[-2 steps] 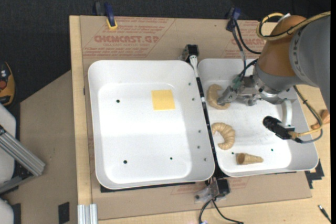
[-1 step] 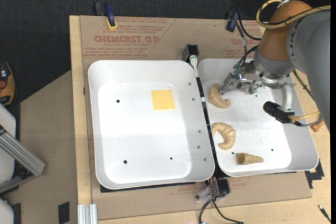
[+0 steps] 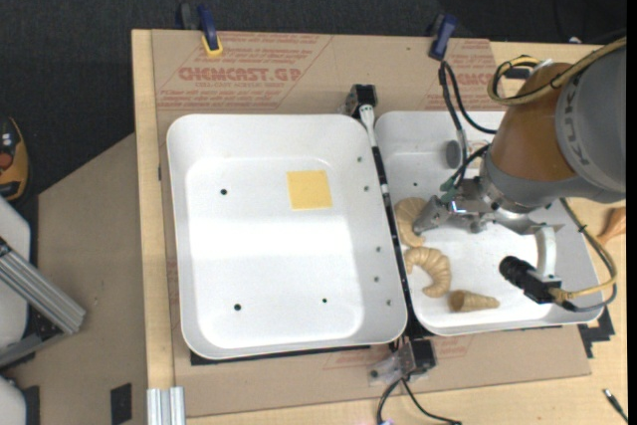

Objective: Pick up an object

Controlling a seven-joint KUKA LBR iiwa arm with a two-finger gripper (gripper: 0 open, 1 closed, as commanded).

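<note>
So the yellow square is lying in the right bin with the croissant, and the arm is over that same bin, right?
Not quite. The camera view shows the yellow square lying alone in the left bin. The croissant is in the right bin, and the arm is over that right bin, as you said.

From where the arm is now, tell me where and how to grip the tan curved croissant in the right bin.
Grip the tan curved croissant across its thick middle, coming straight down from above. It lies flat on the right bin floor with bare floor on either side of the arc; the tapered ends would probably slip. The gripper sits just above it.
</note>
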